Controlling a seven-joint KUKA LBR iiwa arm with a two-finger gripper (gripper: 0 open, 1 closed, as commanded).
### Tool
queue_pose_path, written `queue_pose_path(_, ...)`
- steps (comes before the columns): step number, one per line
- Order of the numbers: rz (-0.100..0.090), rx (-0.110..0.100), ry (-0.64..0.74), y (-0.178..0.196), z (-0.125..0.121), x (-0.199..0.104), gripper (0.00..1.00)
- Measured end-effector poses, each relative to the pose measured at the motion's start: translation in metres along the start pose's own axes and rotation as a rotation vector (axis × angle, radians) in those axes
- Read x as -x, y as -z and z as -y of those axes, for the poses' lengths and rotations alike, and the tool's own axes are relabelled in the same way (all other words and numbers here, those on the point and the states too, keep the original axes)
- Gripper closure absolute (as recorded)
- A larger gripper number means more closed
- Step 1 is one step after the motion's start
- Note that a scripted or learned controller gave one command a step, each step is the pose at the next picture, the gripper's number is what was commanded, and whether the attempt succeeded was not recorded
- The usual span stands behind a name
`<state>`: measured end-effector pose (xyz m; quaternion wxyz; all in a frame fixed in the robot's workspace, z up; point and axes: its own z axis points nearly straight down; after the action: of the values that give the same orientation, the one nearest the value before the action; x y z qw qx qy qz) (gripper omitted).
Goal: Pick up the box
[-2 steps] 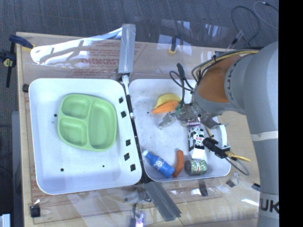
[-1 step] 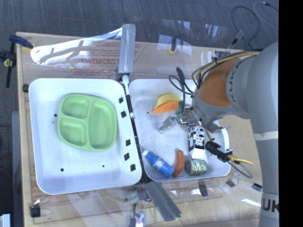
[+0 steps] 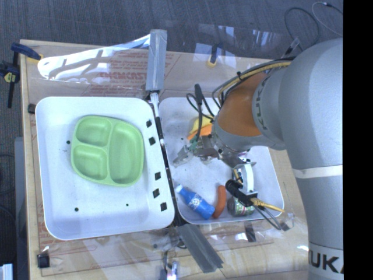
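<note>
— Box (image 3: pixel 197 133), yellow and orange, flat-sided: where do you log it?

— Log it in the right-hand shallow white bin (image 3: pixel 273 177), farther back than the blue plastic bottle (image 3: pixel 194 201) and a touch to its right. You see just one corner of it. The rest sits under the grey arm with the orange band (image 3: pixel 240 112).

— And the gripper (image 3: pixel 192 151)?

— Low over the bin floor, straight back from the blue bottle, just in front of that yellow-orange corner. Touching it or apart: you cannot tell. Apart or together: you cannot tell that either, since the wrist covers it.

— What else do you note by the bottle?

— Orange-red sausage-shaped piece (image 3: pixel 220 200), just beside the bottle on its right, lying on the bin floor. Further right again, a small dark round thing with green on it (image 3: pixel 242 210), too hidden to name.

— And to the bottle's left?

— Well to its left, past the wall between the bins, the second shallow white bin (image 3: pixel 52 214). You have a pale green three-compartment plastic plate (image 3: pixel 108 149) lying flat in it, near the middle.
</note>
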<state>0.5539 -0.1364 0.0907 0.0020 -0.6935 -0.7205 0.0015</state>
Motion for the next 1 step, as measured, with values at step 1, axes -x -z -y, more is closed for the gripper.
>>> queue_pose_path(1, 0.001, 0.002, -0.137, 0.0009, -0.0377, -0.0048, 0.0)
